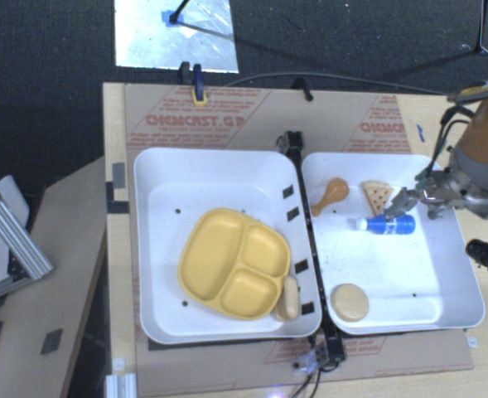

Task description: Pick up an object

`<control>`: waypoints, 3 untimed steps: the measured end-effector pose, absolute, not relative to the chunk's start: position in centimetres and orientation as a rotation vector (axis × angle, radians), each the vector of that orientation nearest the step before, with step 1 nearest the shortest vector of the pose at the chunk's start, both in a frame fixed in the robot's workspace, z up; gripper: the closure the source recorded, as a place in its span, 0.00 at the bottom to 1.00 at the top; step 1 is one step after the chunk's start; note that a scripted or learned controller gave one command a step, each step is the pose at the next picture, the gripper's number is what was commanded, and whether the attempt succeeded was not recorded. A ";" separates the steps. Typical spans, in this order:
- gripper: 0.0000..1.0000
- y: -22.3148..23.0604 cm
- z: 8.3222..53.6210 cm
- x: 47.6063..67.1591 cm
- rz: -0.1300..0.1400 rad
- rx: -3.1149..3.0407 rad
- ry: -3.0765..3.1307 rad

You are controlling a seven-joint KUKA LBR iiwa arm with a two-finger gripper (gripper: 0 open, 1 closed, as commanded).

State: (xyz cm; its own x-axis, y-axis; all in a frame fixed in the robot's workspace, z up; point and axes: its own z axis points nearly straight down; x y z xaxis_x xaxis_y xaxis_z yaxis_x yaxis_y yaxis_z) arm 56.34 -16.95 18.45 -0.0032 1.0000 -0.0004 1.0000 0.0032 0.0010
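The gripper point(407, 199) reached in over the right edge of the right bin point(455, 305), low above the bin floor. Its fingers were clenched on the blue bottle point(390, 225), which lay on its side with its white cap pointing toward the divider between the bins. Just beyond the bottle, toward the bin's far edge, lay a waffle-patterned toy wedge point(377, 196), and beside that a small wooden spoon point(330, 195) angled toward the divider. A round tan disc point(350, 301) sat near the right bin's near-left corner. In the left bin point(157, 222), a yellow divided plate point(234, 262) lay toward the near-right corner, and a pale bread-like roll point(288, 297) touched the plate's near-right rim beside the divider
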 end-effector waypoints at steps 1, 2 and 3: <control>0.00 -16.7 12.2 56.1 -0.002 2.220 2.225; 0.00 -16.7 8.2 56.1 -0.001 2.220 2.225; 1.00 -16.8 9.5 56.2 0.002 2.217 2.222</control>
State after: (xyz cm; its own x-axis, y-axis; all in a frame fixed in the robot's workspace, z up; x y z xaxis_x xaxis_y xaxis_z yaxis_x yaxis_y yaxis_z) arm 56.23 -16.76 9.53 -0.0024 1.0000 -0.0014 1.0000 0.0024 0.0029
